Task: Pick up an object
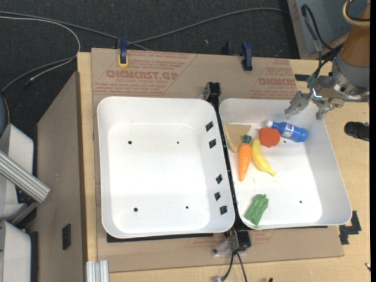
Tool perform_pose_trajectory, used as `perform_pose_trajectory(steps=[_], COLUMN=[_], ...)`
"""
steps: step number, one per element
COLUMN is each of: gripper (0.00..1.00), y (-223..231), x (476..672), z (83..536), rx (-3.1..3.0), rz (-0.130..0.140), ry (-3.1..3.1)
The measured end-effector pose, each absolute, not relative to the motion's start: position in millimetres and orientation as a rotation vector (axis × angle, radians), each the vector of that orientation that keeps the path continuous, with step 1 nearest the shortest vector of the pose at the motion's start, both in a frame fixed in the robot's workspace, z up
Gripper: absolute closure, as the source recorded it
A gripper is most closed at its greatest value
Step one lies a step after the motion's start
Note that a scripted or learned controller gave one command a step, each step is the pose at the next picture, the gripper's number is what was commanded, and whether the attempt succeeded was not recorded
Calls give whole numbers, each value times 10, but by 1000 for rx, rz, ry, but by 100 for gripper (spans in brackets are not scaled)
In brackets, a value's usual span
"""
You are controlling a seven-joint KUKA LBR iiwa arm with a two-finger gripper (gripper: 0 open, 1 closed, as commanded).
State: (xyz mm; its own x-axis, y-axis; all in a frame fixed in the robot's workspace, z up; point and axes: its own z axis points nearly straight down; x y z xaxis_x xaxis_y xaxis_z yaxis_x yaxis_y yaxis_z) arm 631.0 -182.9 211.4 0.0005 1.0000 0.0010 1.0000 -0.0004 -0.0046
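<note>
the gripper (309, 106) hangs over the far right corner of the right bin (329, 175), its fingers spread apart with nothing between them. just below it lies a blue bottle (289, 131) touching a red-orange object (269, 137). nearer the divider sit a carrot (244, 158), a banana (262, 159) and (closer to the front) a green object (257, 209).
</note>
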Motion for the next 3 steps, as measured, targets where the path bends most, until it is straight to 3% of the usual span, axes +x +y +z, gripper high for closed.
perform_pose_trajectory(steps=[2, 3], gripper=[0, 100], y=[-1904, -1905], x=[6218, 6241], z=[988, 1132], rx=[-2222, -2225], rz=[-5, -9], ry=[-2219, -2228])
